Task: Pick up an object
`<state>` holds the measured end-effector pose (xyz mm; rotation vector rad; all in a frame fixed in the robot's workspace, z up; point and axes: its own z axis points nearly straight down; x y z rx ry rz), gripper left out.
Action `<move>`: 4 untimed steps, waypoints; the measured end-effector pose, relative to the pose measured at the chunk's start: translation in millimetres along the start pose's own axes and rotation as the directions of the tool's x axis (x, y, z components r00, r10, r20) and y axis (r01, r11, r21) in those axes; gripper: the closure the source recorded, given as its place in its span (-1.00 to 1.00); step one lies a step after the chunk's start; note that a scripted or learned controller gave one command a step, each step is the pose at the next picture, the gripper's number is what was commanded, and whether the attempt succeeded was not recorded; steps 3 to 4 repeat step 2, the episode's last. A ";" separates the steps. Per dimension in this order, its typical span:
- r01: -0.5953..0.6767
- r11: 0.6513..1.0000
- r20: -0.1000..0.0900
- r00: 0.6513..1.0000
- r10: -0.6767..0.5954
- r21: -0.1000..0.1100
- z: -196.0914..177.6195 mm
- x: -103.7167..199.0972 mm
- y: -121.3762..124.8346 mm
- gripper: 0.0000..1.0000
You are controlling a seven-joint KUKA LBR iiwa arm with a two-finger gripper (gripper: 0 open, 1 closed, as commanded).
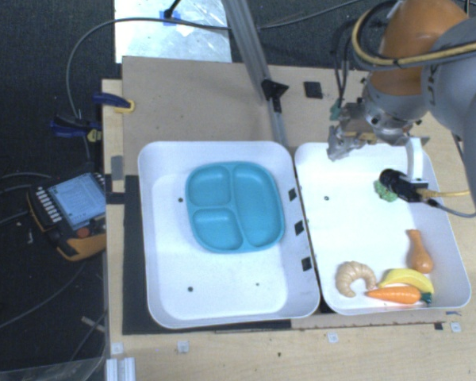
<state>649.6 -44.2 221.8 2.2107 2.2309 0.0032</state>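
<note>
The bench carries two white bins: the left bin (pixel 163 292) holds a blue divided plate (pixel 234 205); the right bin (pixel 357 213) has open floor mid-frame. Toy food clusters at lower right: banana (pixel 407 279), carrot (pixel 395 295), croissant (pixel 355 277), likely light, rigid, slick plastic (grip across the croissant's middle). The gripper (pixel 341 148) hovers upper right, grasp state unreadable.

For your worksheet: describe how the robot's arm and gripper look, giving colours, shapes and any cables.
The arm is smooth, rounded and grey, with a bulbous orange band above the wrist. Yellow and black cables loop around that joint. Below sits a metallic grey wrist section, and the gripper is a small grey metal piece. A white bracket hangs beside it.
</note>
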 end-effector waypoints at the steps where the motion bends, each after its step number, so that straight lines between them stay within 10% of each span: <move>1: 0.001 1.000 -0.001 1.000 -0.001 0.000 8.6 51.8 7.0 1.00; 2: 0.002 1.000 -0.002 1.000 -0.002 -0.003 -6.4 106.3 17.6 1.00; 4: 0.002 1.000 -0.002 1.000 -0.002 -0.003 -6.4 106.3 17.6 1.00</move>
